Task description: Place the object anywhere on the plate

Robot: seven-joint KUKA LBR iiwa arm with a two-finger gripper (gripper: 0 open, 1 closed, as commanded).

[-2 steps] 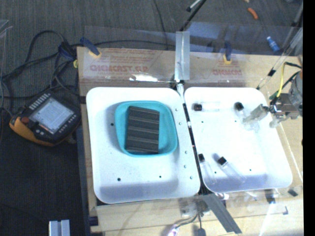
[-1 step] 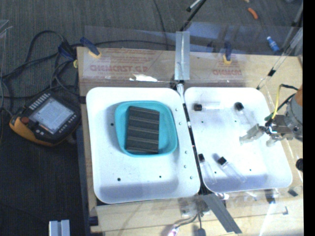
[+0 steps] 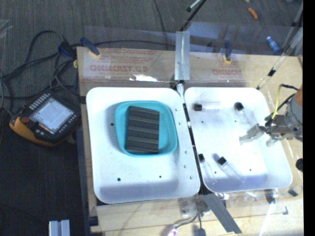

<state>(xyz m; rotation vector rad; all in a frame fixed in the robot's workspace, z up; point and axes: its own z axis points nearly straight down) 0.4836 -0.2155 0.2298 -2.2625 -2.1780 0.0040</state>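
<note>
The left shallow white bin [image 3: 98,181] holds a light-blue square plate [image 3: 170,132], and the dark ribbed rectangular block [image 3: 143,130] already lies flat on it. Over the right bin [image 3: 275,173], the claw [image 3: 256,134] looks spread, pinching nothing; I'd simply back away without nudging.

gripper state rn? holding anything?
Gripper: over the right bin, nothing visible between its fingers; open or shut cannot be told.
</note>
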